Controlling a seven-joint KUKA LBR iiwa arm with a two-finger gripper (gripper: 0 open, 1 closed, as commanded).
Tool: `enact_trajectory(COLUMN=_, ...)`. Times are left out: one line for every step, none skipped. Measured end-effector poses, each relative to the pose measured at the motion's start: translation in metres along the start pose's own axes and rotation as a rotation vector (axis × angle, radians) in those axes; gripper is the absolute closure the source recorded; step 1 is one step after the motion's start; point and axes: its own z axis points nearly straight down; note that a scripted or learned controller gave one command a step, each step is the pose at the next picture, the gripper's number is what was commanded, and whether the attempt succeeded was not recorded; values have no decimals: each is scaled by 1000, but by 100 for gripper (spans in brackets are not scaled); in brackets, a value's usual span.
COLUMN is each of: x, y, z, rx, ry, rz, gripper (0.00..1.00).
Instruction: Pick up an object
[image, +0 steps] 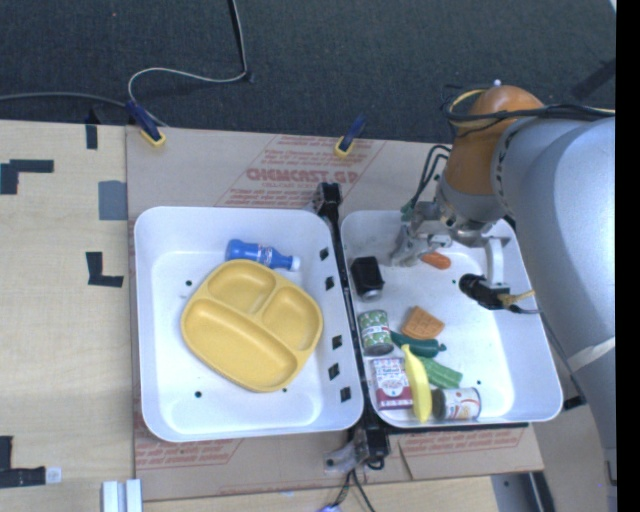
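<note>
Two glossy white bins (150, 330), ridged yellow divided plate (252, 324), metal pincer (410, 247) grip state unclear

The right bin (530, 385) holds the loose objects: a small orange piece (436, 261) near its far wall, a black block (366, 276) by the left wall, a green-labelled can (374, 331) just below the block, and a tan wedge (422, 323) near the middle. At the near left corner a yellow banana (418, 384) lies lengthwise over a red-and-white packet (388, 385), with green vegetable pieces (432, 360) beside it and a small jar (461, 403) on its side touching the banana's tip.
</note>
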Motion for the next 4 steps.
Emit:
enact_trajectory(x=-1, y=0, z=-1, rx=-1, ry=-3, rz=0, gripper=0)
enact_trajectory(x=24, y=4, z=10, rx=-5, ry=2, rz=0, gripper=0)
enact_trajectory(x=24, y=4, z=0, rx=-5, ry=0, rz=-1, gripper=100)
enact_trajectory(x=24, y=4, z=0, rx=-5, ry=0, rz=-1, gripper=0)
